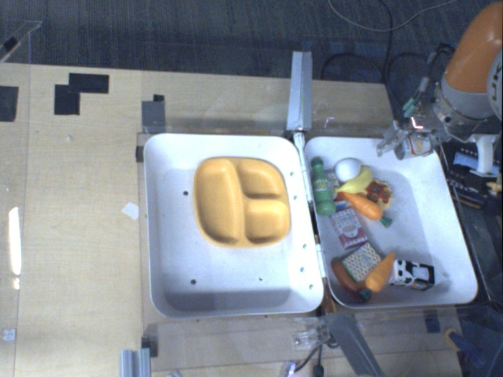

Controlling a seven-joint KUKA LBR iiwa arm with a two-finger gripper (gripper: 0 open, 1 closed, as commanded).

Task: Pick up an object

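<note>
At upper right of the frame, the gripper (402, 141) hovered over the right bin's (440, 210) top edge, fingers spread apart, holding nothing. Toy food sat below-left in that bin: green bottle (321, 185), egg (347, 167), banana (357, 182), carrot (365, 206). Yellow divided tray (240, 200) filled the left bin (169, 234).

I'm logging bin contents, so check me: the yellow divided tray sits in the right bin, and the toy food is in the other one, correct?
Not quite. The camera view shows the yellow divided tray in the left bin; the toy food, such as the banana, is in the right bin.
</note>
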